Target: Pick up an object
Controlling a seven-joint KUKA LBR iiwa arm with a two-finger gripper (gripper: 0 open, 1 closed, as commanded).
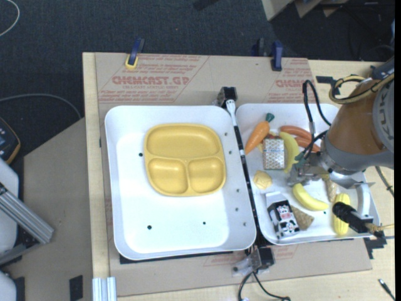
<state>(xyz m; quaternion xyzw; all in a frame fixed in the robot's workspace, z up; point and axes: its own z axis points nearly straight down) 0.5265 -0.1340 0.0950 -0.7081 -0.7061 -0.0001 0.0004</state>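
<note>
Gripper low in right bin, over clutter.
Sits by banana, lower right of frame, likely for a grasp; finger state: cannot tell.

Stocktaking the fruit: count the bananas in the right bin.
2 clearly. One banana lies below the gripper, mid-bin. Another lies at the bin's lower right corner. The arm may hide more.

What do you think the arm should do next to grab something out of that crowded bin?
Probably lower a little onto the banana. The gripper sits low in the right bin, just above that banana, with the silver packet and carrot off to its left. Nothing shows between its fingers, so a short descent looks like the natural step.
</note>
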